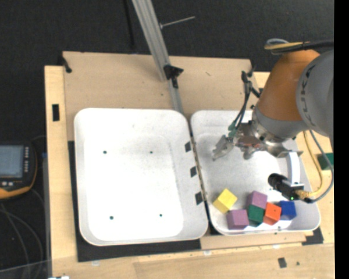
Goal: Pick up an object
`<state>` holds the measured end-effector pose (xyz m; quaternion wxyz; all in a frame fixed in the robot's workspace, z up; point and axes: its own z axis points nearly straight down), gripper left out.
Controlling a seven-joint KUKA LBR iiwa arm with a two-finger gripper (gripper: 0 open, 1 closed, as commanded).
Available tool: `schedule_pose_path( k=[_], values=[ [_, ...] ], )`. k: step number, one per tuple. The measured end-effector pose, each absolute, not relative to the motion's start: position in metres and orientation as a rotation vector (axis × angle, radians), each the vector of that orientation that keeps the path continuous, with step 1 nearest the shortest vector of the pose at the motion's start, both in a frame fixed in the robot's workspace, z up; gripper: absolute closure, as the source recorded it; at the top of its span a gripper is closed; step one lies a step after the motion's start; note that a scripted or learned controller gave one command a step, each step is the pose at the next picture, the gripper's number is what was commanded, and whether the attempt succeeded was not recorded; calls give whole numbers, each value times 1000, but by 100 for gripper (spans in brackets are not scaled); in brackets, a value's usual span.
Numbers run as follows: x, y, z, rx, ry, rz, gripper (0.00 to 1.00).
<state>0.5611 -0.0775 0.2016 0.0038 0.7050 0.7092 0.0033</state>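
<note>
While hanging over right bin (205,127), end effector (223,146) grasps nothing; finger state unclear. Blocks below it in bin's lower corner, apart from it: one yellow block (225,200), two purple blocks (257,200), one green, one orange, one blue. No readable writing.

Arm enters from the right; orange band sits just right of and above the gripper (223,146). Gripper points left, holding nothing visible.

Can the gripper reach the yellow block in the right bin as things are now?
Probably yes: the yellow block lies apart from the other blocks, nothing covers it, and the gripper hangs over the same bin.
</note>
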Motion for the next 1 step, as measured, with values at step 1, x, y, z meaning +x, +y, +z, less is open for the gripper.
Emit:
schedule_pose_path(
  k=[1],
  values=[
    [618, -68, 197, 2213, 2224, 5, 0]
  ],
)
